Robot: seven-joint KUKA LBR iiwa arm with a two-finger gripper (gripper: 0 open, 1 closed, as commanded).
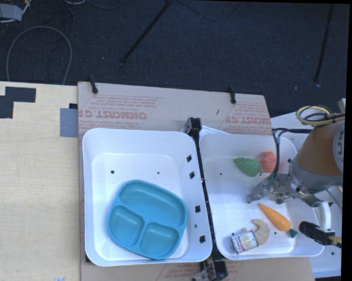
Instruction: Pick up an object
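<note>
- Objects to pick all lie in the white bin on the view's right (pixel 231 205), which touches its twin along the middle divider.
- The white bin on the view's left (pixel 135 144) holds a blue divided plate (pixel 147 218), lying flat toward its near side.
- The grey arm (pixel 319 159), with its orange band, reaches over the right-hand bin's far right rim.
- The gripper (pixel 266 192) is low over the middle of that bin, just below the green toy and above the carrot. How far open it is, and whether it has hold of anything, cannot be told.
- The green leafy toy (pixel 248 166) lies toward the bin's far side.
- The orange toy carrot (pixel 274 216) lies slantwise near the front right.
- A reddish rounded toy (pixel 268 161) sits just beside the green one, on its right.
- A beige lump (pixel 260 231) lies below the carrot, touching a small labelled can (pixel 243 242) tipped on its side by the near wall.
</note>
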